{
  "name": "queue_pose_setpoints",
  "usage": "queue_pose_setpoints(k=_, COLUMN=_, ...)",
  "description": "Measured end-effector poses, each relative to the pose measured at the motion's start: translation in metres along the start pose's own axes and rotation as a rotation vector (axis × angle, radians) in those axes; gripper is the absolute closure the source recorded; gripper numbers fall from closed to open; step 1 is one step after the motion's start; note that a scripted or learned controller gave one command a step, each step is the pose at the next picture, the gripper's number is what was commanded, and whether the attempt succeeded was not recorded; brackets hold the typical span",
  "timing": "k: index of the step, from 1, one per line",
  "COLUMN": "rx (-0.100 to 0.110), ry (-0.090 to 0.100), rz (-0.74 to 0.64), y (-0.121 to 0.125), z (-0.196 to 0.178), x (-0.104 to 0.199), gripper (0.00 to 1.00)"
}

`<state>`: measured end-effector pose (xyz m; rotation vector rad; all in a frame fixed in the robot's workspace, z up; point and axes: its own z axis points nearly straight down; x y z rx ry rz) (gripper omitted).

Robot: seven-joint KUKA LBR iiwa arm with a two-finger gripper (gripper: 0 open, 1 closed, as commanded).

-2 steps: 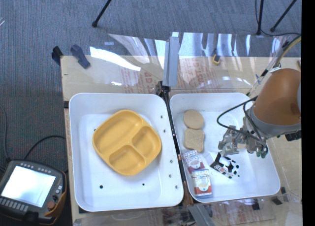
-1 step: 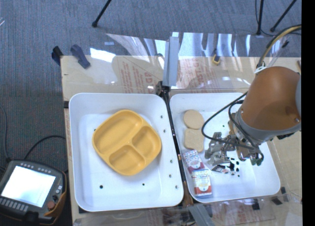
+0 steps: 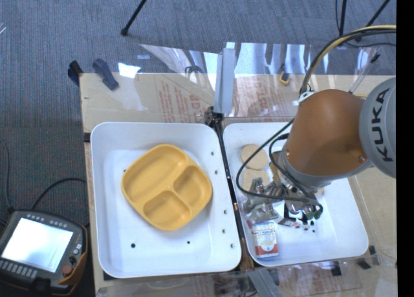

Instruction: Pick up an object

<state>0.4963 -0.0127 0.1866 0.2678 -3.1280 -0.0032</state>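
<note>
Small carton at six o'clock of the gripper

The yellow divided plate (image 3: 167, 187) fills the left bin (image 3: 103, 140); in the right bin (image 3: 352, 237), the gripper (image 3: 283, 200) hangs just above the small carton (image 3: 265, 239), long axis twelve-to-six; grip state: cannot tell.

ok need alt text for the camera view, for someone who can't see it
A grey KUKA arm with an orange band reaches from the right into the right white bin, its gripper low over a small red-and-white carton and a pale round disc. The left white bin holds a yellow divided tray.
</note>
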Motion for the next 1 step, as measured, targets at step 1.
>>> queue_pose_setpoints(k=1, rx=0.000, ry=0.001, rz=-0.273, y=0.0439, z=0.0005, x=0.0019, gripper=1.00)
